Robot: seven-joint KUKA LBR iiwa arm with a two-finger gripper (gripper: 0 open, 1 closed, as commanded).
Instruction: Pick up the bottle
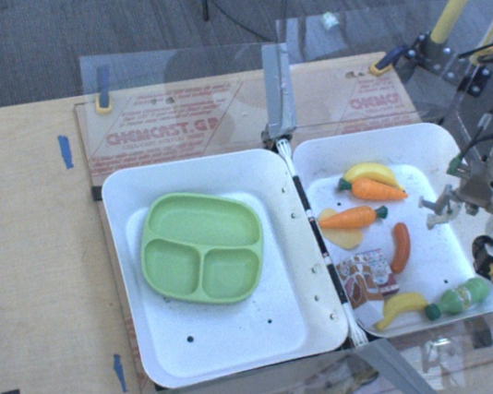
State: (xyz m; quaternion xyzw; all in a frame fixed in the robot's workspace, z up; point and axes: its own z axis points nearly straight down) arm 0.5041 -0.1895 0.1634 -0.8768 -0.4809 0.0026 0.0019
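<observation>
1. I am seeing the green bottle (460, 298) lying on its side in the near right corner of the right bin (438, 136), its cap end pointing toward a yellow banana (402, 307) that is lying just beside it.
2. Further into that bin, a printed packet (369, 277) and a red sausage (399, 246) are sitting in the middle, with two carrots (353, 217) (377, 188) and a second banana (369, 171) beyond them.
3. The gripper (490, 255) is hovering at the bin's right rim, near the bottle but apart from it; I cannot tell whether it is apart or together.
4. The left bin (139, 284) is holding a green divided plate (201, 247).
5. Both bins are resting on the wooden table (35, 273).
</observation>
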